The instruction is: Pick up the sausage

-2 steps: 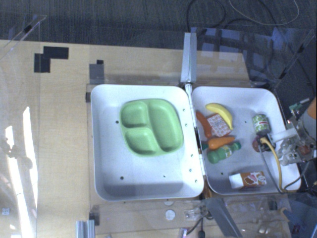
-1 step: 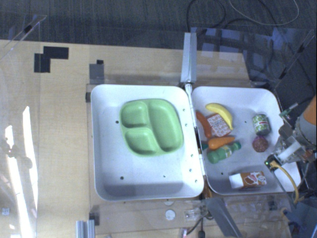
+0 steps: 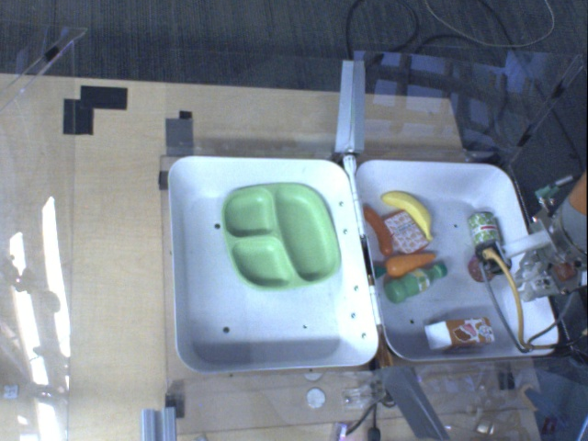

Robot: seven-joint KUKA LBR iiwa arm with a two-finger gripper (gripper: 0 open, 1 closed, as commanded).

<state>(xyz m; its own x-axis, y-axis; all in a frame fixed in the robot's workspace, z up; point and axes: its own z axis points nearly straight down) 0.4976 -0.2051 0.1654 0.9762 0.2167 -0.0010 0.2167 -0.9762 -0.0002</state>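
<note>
The gripper [image 3: 544,269] is seen at the right rim of the right bin [image 3: 459,175], a cluster of pale metal and dark fittings hanging over the bin's edge; whether it is spread or closed cannot be told, and nothing can be made out in its grasp. A glossy yellow cable [image 3: 508,301] is looped down from it across the bin's right side. Above it, a patch of the arm [image 3: 579,200] with its orange band is caught at the edge of the view. Just to the left of the gripper, a small cylindrical can [image 3: 483,227] with a green label is stood near the bin's wall, and a dark red rounded item [image 3: 477,268] lies just below it. A flat white and orange carton [image 3: 459,333] is laid near the bin's lower edge. Further left, the sausage [image 3: 376,230] is found: a smooth reddish-brown rod lying close along the bin's left wall, well apart from the gripper. It is flanked on its right by a speckled pinkish square packet [image 3: 405,232], above which a curved yellow banana [image 3: 409,209] is set. Below these lie an orange carrot [image 3: 410,264] and, just under it, a dark green bottle [image 3: 413,282]. In the left bin [image 3: 197,274], a matt light-green plate [image 3: 280,234] with three moulded compartments is placed; both bins are rested on a pale wooden bench [image 3: 101,246]
</note>
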